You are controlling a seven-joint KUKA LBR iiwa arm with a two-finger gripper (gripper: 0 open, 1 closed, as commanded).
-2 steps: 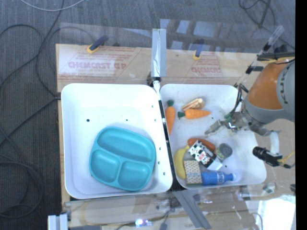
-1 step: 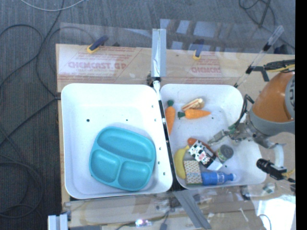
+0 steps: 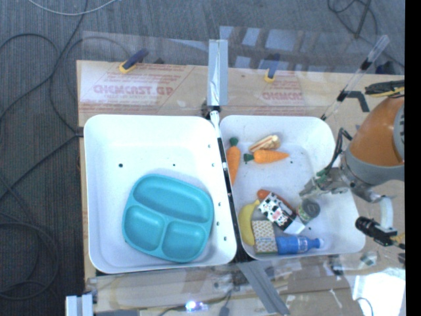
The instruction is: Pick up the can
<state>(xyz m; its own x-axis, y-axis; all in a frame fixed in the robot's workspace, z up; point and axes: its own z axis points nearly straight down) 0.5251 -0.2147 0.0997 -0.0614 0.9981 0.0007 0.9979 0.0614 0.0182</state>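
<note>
The gripper (image 3: 320, 184) hangs over the right bin (image 3: 329, 133), just beside the small grey can (image 3: 309, 210).

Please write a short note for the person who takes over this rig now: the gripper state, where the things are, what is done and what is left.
Gripper: low over the right bin, beside the can; nothing seen between its fingers.
Can: lies in the right bin, next to the cow-patterned carton and above the blue bottle.
Also there: two carrots, a banana. The left bin holds a teal divided plate.
Done: the arm has reached the can's area.
Left: grasp the can and lift it.
</note>
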